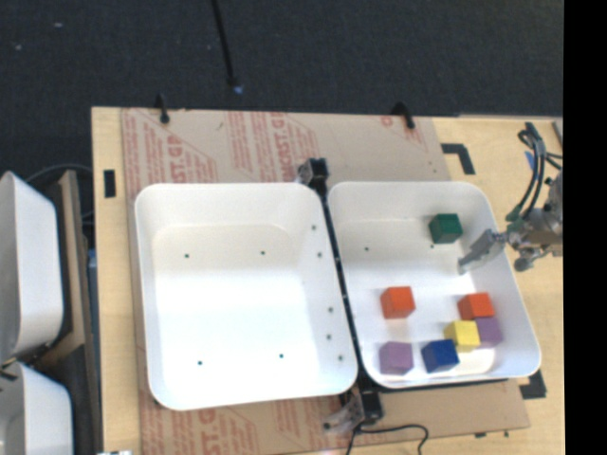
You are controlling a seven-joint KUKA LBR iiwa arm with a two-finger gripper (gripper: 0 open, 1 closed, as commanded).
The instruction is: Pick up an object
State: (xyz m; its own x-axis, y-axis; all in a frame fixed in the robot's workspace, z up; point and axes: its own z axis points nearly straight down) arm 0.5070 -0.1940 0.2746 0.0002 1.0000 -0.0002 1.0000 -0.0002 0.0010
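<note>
Blocks (438, 328) of several colours lie in right bin (365, 282).

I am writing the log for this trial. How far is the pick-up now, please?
Done: nothing looks picked yet; the green cube, two orange cubes and the yellow, blue and purple ones all lie in the right bin. In hand: the gripper is at that bin's right edge, near the green cube. Left: reaching a cube, gripping and lifting.
</note>
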